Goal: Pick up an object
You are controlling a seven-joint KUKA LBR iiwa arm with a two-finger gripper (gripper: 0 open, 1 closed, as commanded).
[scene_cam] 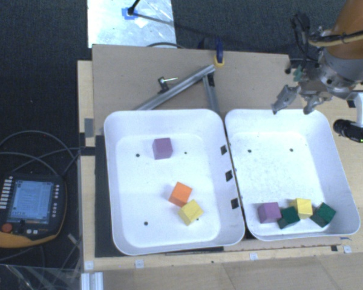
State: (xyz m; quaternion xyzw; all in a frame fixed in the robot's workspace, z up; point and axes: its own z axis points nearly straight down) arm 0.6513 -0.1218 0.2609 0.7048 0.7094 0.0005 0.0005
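In your left bin (118, 162) sit smooth matte cubes: purple (162, 148), orange (180, 193) touching yellow (191, 212). The right bin's (333, 162) front edge lines up purple (268, 212), green (288, 217), yellow (304, 207) and green (323, 214) blocks. The metal gripper (296, 103) hovers over its far rim, jaws spread, holding nothing.

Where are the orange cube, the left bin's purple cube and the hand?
orange cube (180, 193), camera view, middle of its top face.
left purple cube (162, 147), camera view, middle of its top face.
hand (297, 102), camera view, midway between the fingertips.
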